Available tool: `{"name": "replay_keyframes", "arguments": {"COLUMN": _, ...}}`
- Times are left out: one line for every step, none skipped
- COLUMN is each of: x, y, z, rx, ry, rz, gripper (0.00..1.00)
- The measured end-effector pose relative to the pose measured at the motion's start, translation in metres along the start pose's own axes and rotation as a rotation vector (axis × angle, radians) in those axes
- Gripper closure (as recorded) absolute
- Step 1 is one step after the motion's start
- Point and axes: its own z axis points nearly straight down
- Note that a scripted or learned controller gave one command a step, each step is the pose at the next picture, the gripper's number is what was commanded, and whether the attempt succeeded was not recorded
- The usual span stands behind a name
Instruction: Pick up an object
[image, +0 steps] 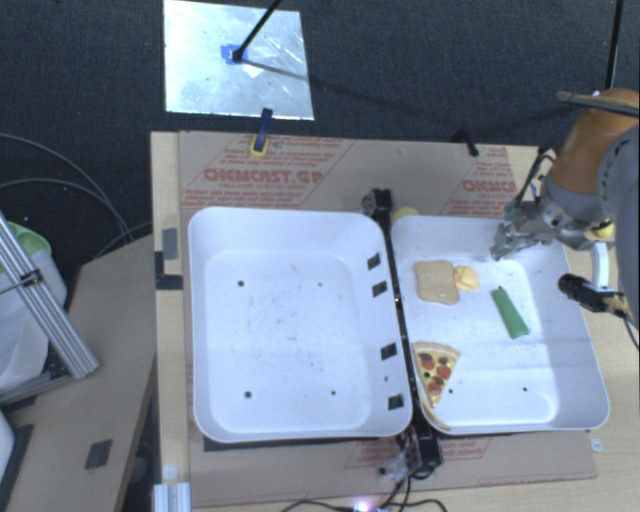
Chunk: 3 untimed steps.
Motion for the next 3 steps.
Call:
{"name": "replay_keyframes", "arguments": {"x": 0.057, "y": -0.001, "z": 0.002, "rx": 0.006, "ry": 0.004, "rz": -0.001, "gripper": 1.00}}
{"name": "replay_keyframes", "arguments": {"x": 0.109, "y": 0.001, "z": 0.010, "rx": -0.001, "ry": 0.001, "rz": -0.001, "gripper": 1.00}}
{"name": "replay_keyframes", "arguments": {"x": 0.103, "y": -0.075, "z": -0.029, "rx": 0.011, "ry": 0.003, "rz": 0.008, "gripper": 1.00}}
